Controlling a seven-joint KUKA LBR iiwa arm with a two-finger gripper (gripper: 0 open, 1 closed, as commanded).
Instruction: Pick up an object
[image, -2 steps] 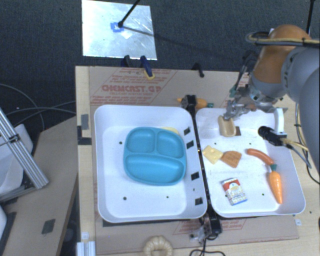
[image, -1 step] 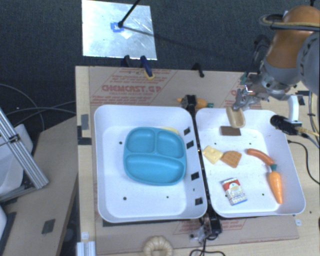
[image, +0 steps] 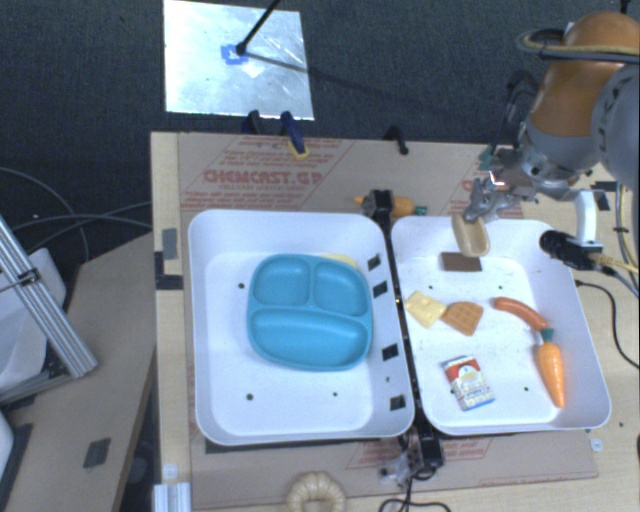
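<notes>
Tan bread-like piece (image: 470, 238) hangs tilted between the gripper (image: 478, 212) fingers, above the right bin's (image: 590, 330) far edge, just over a brown slab (image: 461, 262).

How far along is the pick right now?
Done: the tool is raised above the right bin with a tan bread-like piece hanging between its fingers. In hand: the lift; the piece looks clear of the brown slab below. Left: only confirming that the grip holds.

Smooth matt blue plastic tray (image: 308, 310)
</notes>
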